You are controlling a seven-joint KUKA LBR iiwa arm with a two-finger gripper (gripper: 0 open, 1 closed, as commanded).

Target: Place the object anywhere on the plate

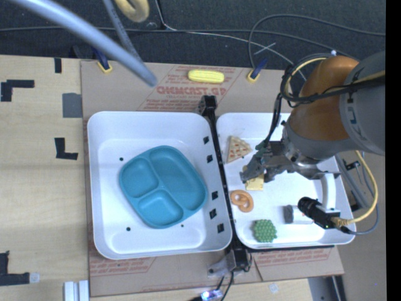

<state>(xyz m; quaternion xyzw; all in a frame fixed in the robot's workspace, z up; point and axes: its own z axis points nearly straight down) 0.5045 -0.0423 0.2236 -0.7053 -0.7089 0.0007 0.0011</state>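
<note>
plate (163, 185) (blue, three wells) lies bare in the left bin (103, 168), room anywhere on it. the gripper (258, 170) hangs low in the right bin (313, 236). a yellow piece (254, 184) shows just under the gripper's tip, its long axis too small to read; whether the gripper grips it i cannot tell. the plate is well off to the view's left

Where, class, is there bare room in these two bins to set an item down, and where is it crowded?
Bare: all three wells of the blue plate, and the left bin floor around it. Crowded: the right bin, where the tool sits among a wedge, pretzel and green piece.
</note>
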